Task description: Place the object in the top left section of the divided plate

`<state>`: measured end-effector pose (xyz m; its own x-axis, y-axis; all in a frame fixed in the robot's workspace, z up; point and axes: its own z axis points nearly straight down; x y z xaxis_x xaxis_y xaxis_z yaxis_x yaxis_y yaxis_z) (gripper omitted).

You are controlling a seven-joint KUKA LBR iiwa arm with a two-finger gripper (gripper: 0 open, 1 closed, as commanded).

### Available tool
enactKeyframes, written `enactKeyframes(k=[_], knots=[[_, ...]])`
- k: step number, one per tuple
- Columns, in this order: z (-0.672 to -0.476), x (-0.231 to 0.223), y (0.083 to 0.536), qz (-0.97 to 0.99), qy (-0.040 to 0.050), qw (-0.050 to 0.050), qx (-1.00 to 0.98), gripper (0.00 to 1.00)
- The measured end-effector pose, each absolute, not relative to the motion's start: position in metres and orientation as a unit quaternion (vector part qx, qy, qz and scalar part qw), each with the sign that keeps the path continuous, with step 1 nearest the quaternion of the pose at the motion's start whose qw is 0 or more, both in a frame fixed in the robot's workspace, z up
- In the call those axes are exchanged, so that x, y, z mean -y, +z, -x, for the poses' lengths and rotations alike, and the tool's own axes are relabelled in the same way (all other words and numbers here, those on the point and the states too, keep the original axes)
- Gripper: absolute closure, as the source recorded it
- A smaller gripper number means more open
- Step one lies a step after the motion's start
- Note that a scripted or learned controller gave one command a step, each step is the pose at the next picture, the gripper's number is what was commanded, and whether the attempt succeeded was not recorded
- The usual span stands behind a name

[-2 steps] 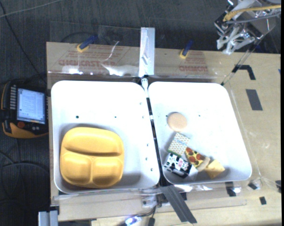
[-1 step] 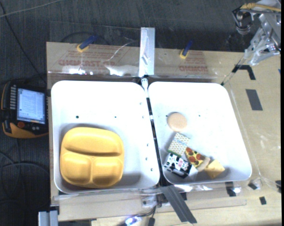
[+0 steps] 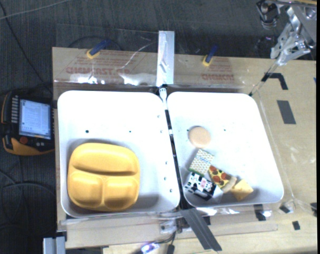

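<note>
Objects point(image 3: 215, 177): five; divided plate point(image 3: 103, 174): one.

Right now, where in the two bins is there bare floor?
Left bin: bare behind and right of the yellow plate. Right bin: bare behind and right of the round cookie; crowded at its front, where the small toys cluster.

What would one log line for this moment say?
gripper: top right, off bins | yellow divided plate: left bin | round cookie, small items: right bin | placed: no
</note>
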<state>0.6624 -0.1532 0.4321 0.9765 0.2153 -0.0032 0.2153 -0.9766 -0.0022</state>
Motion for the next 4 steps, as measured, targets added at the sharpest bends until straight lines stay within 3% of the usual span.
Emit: enactKeyframes(k=[1,2,3,4], knots=[[-0.649,0.224,0.433,0.995,0.0022,-0.001,0.104,1.0],[-0.664,0.168,0.433,0.993,0.0018,0.0,0.114,1.0],[-0.66,0.118,0.427,0.994,0.0019,0.001,0.108,1.0],[-0.661,0.119,0.434,0.994,0.0039,0.001,0.111,1.0]])
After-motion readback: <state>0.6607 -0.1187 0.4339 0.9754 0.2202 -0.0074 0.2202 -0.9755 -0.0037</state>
